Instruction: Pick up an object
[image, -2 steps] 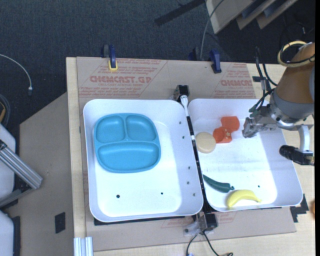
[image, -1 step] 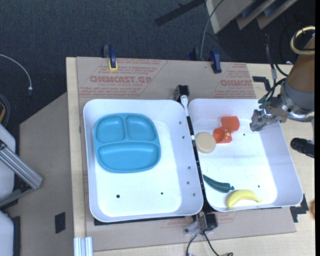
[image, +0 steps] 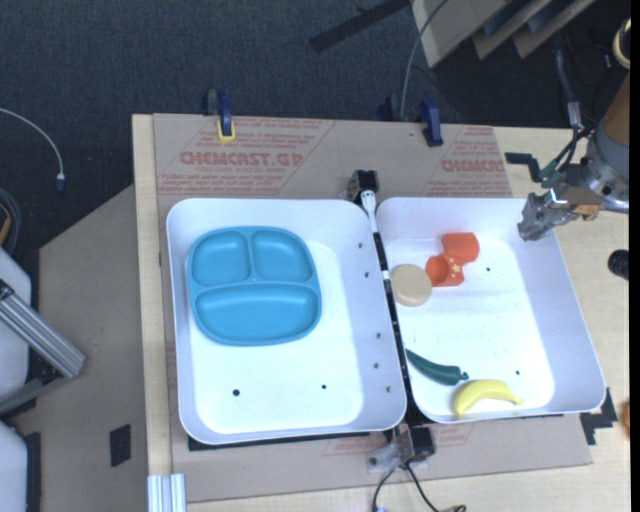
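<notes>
- Table (image: 300, 140): brown board carrying two white bins side by side; left bin (image: 280, 400), right bin (image: 560, 300).
- Blue divided plate (image: 255, 283) lies in the far-left part of the left bin, well apart from the arm. Too broad for a pinch, in my judgement.
- Hand (image: 535, 215) hangs over the far-right rim of the right bin. Whether it is wide or narrow I cannot tell; nothing is seen in it.
- Risk: a descent from here would strike the rim, since every candidate lies further left or nearer.
- Banana (image: 485, 395) and dark green piece (image: 437, 368) sit at the near wall, close together; the wall could block a finger.
- Orange-red pieces (image: 453, 258) touch the beige round piece (image: 411, 285); a grasp may nudge both and catch neither.
</notes>
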